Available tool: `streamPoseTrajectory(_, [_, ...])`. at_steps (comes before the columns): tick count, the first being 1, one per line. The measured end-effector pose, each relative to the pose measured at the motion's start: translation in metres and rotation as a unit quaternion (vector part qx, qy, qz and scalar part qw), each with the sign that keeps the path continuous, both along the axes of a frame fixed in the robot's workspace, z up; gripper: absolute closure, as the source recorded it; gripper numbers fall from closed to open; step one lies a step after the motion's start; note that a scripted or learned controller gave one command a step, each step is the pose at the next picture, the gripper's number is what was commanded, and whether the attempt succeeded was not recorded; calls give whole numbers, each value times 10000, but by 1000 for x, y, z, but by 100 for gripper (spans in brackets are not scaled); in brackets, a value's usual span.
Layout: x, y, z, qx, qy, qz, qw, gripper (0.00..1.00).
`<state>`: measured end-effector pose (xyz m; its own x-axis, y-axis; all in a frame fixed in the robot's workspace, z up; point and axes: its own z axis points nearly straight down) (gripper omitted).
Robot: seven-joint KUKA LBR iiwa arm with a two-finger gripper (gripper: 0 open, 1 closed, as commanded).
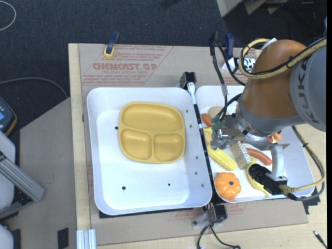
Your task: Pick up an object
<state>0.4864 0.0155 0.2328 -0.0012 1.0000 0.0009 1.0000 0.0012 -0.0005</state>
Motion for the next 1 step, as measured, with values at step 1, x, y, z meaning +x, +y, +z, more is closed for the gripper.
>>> streamPoseTrajectory(1, [-4,-4,2,0,3,-6,10000,100])
